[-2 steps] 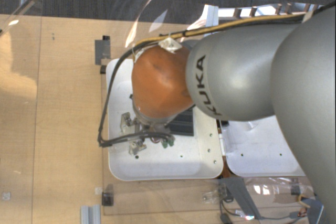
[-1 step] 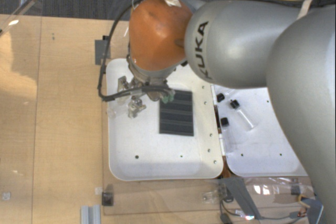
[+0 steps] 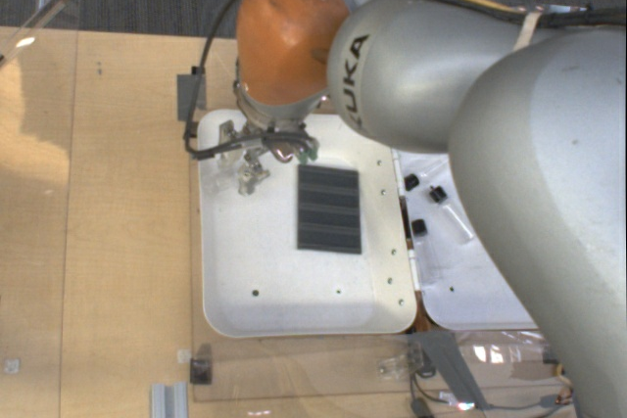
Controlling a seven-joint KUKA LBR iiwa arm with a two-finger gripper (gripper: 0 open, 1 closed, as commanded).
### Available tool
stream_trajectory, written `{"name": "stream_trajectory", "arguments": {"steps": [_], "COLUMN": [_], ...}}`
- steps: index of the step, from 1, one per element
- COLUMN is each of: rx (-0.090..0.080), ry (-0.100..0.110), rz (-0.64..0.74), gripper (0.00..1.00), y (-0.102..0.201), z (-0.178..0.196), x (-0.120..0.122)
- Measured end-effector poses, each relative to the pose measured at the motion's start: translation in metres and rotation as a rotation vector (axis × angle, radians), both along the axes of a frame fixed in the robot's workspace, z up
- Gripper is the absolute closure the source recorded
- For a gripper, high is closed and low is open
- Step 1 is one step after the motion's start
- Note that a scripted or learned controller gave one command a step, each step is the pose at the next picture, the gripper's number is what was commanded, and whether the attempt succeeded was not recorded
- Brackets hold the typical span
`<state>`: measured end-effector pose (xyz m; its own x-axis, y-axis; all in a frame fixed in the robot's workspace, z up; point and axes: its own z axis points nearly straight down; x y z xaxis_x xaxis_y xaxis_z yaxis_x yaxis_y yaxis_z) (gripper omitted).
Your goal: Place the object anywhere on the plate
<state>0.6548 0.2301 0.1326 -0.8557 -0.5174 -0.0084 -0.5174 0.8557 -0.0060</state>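
A dark grey ribbed plate (image 3: 329,209) lies flat in the left bin (image 3: 294,308), right of its middle. My gripper (image 3: 251,166) hangs below the orange wrist band over the bin's far left corner, left of the plate and apart from it. I see nothing that I can make out in the gripper. Three small black pieces (image 3: 437,195) lie in the right bin (image 3: 470,299) near its left wall, with a pale thin stick (image 3: 457,223) beside them.
The grey arm covers most of the right bin and the upper right of the view. A low wall (image 3: 405,210) separates the two bins. Clear brackets and cables (image 3: 431,372) sit on the bench in front of the bins.
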Motion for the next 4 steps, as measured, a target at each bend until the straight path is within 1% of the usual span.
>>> {"name": "stream_trajectory", "arguments": {"steps": [1,2,3,4], "rx": [-0.002,0.001,0.0,0.0], "ry": [-0.007,-0.009,-0.003,-0.003], "rz": [0.207,0.52,0.763,0.696], "gripper": [1.0,1.0,1.0,1.0], "y": [-0.007,-0.032,-0.066,-0.042], "z": [-0.04,-0.04,0.042,-0.036], "x": [-0.025,-0.073,0.0,-0.053]}}
